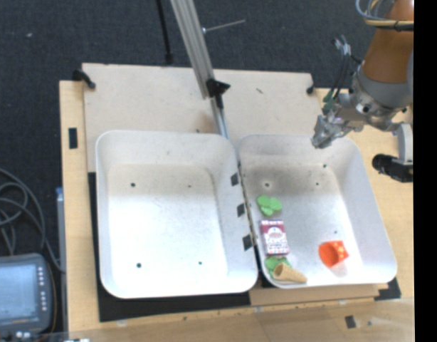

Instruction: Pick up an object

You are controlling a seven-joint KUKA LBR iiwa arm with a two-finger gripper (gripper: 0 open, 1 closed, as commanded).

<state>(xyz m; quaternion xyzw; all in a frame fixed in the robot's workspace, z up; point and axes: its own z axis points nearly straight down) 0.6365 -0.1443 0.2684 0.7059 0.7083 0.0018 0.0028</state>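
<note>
Grey claw (322, 138) above right bin (361, 184)

In the right bin (361, 184) lie four small things, all in its near half. A green piece (269, 205) lies near the left wall. Just below it a small red and white carton (275, 237) lies flat. Below the carton, a tan cone (290, 272) lies on its side at the near rim. An orange cup (333, 253) lies apart, to the right.

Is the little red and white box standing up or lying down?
Lying down. The box rests flat on the floor of the right bin, its printed face turned up, between the green piece and the cone.
</note>
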